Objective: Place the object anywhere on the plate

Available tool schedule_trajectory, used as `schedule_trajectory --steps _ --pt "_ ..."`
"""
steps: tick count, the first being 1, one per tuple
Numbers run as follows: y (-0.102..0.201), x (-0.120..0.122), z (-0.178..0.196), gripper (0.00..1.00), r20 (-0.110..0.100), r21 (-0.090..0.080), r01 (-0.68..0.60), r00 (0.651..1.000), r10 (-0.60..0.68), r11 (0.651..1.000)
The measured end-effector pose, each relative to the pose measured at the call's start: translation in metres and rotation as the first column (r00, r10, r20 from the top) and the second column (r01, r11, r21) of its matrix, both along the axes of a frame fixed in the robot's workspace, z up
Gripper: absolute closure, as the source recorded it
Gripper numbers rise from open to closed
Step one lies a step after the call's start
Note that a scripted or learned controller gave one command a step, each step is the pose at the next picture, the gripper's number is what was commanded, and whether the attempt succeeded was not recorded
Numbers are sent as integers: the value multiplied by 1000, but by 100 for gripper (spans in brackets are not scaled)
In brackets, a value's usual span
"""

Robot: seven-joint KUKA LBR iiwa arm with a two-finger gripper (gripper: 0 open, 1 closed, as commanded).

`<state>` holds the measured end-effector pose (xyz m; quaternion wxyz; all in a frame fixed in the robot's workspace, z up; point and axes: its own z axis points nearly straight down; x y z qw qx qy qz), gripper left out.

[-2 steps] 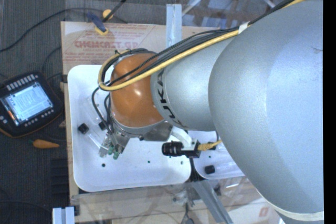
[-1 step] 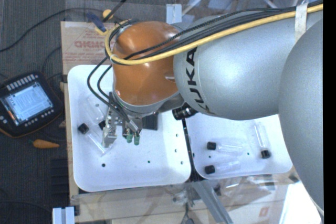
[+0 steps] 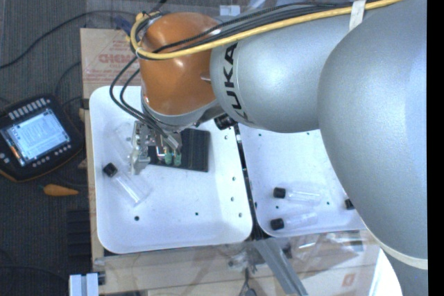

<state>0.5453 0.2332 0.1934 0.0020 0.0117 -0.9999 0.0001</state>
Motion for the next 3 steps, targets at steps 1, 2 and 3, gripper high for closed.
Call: schedule_trajectory --steps 1,2,3 --pt "0 31 -10 100 1 2 -276 961 276 961" --pt "1 61 -19 100 5 5 -699 715 699 715" --pt "-36 -46 -29 100 2 8 -813 582 814 582"
